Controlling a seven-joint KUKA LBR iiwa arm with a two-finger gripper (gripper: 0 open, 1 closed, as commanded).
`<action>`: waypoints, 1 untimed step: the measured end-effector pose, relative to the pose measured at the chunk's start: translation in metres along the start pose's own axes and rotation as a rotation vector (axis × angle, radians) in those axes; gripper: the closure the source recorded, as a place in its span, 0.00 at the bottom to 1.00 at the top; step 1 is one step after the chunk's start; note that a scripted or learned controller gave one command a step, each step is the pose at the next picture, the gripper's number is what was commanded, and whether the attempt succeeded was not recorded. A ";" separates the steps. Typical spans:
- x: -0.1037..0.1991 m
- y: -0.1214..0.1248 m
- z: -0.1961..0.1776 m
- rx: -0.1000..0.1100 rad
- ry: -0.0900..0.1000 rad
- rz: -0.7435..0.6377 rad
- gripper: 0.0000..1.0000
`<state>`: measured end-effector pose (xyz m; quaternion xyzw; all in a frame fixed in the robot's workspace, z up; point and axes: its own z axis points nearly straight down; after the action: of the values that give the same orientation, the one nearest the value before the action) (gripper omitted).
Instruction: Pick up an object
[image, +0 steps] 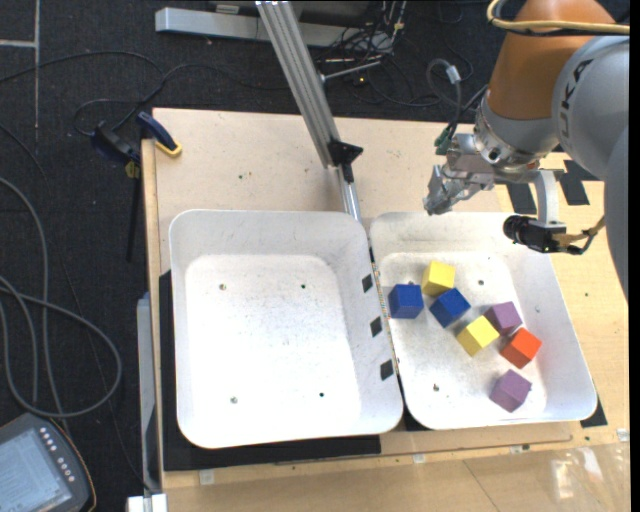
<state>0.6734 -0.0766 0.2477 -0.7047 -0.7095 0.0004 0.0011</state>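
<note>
Pincer (441, 201) hangs above the far rim of the right bin (560, 300), tips pointed down; whether it is spread or closed cannot be told, and no block sits in it. In that bin lie 7 cubes, clustered: 2 yellow (439, 277) (478, 334), 2 blue (405, 300) (449, 307), 2 purple (503, 317) (511, 389) and 1 orange (521, 347). The left bin (190, 300) adjoins it on the wooden table (250, 160).
</note>
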 end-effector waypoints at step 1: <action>0.048 -0.025 0.003 0.001 0.000 0.000 1.00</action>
<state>0.6478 -0.0289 0.2448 -0.7047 -0.7095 0.0005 0.0015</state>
